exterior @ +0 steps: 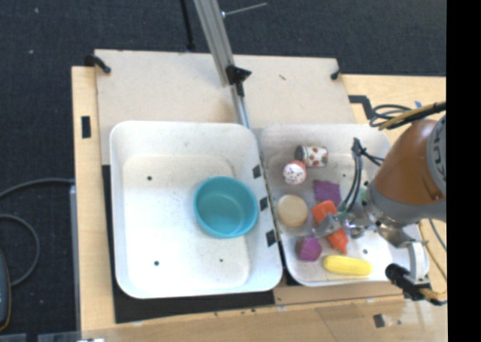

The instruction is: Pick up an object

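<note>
Lower right of the frame, your gripper [347, 222] hangs over the right shallow white plastic bin [373, 273]. A blocky orange plastic piece [331, 222] lies right beside it, above a smooth yellow oblong toy [347, 264]. Whether the piece is held can't be told.

A dark carpeted floor [113, 2] surrounded a pale wooden worktop [89, 183], on which a lighter board [165, 89] lay. A slanted aluminium post [210, 17] rose from the board's middle. Thin cables [22, 213] curled across the carpet at left.
</note>
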Available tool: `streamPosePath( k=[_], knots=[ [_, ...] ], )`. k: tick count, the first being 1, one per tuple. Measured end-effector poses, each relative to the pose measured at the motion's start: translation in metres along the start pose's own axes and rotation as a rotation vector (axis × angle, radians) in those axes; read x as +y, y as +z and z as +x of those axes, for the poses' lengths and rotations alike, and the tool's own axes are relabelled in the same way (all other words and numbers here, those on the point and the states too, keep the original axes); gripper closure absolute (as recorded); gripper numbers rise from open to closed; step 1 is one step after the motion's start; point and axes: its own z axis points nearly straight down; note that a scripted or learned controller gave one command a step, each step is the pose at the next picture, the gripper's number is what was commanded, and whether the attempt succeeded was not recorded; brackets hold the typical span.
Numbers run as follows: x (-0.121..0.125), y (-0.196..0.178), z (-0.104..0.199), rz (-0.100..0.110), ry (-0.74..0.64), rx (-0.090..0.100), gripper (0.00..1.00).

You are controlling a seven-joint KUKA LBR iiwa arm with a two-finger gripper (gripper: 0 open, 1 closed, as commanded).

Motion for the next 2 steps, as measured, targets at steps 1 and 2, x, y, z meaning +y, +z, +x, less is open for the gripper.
streamPosePath(
  k=[1, 2],
  knots=[
    [0.002, -0.012, 0.0, -0.006, 0.004, 0.001, 1.0],
    [0.004, -0.055, -0.002, -0.006, -0.004, 0.0, 1.0]
  ],
)
